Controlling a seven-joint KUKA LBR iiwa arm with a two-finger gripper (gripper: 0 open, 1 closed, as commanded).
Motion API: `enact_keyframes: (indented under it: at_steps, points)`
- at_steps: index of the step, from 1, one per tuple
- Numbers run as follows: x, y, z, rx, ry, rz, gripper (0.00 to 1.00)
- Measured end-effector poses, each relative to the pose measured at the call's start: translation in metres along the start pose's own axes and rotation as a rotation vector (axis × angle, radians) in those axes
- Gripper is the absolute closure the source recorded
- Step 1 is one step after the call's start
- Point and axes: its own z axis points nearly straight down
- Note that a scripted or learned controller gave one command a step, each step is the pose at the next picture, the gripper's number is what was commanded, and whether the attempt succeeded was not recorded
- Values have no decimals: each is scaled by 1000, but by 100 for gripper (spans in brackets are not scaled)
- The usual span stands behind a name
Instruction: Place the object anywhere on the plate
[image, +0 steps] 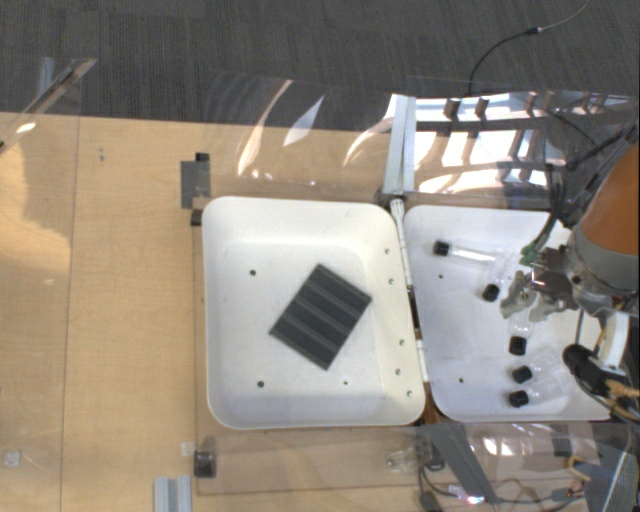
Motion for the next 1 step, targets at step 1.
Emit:
enact_keyframes:
  at_steps: [1]
  points:
    - [79, 38, 33, 1, 1, -276, 100]
